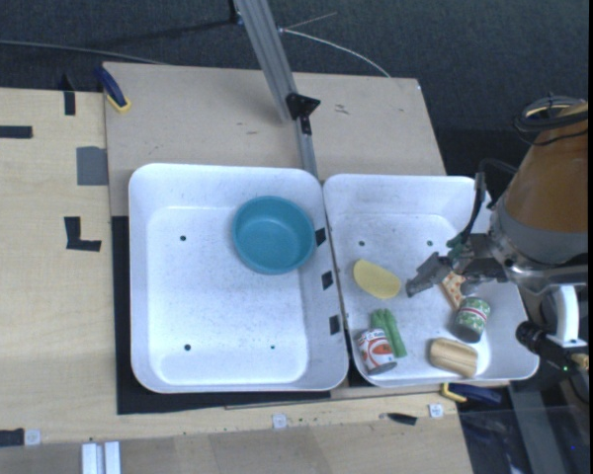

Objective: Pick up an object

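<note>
My gripper [422, 278] hangs low over the right bin [405, 205], reaching in from the right under the grey and orange arm [544, 200]. Just left of its tip lies a yellow lemon-shaped object [377, 278], a small gap apart. A small patterned item [454, 286] lies right beside the gripper's body. Below it stands a green can [471, 317]. Along the bin's front sit a tan bread-like roll [453, 356], a green stick-shaped object [386, 331] and a red and white can [377, 351]. I see nothing held.
The left bin [178, 294] holds a blue bowl [273, 234] near its back right corner. A slanted metal pole [267, 42] comes down to the bins' shared back edge. The bins' adjoining walls run between them.
</note>
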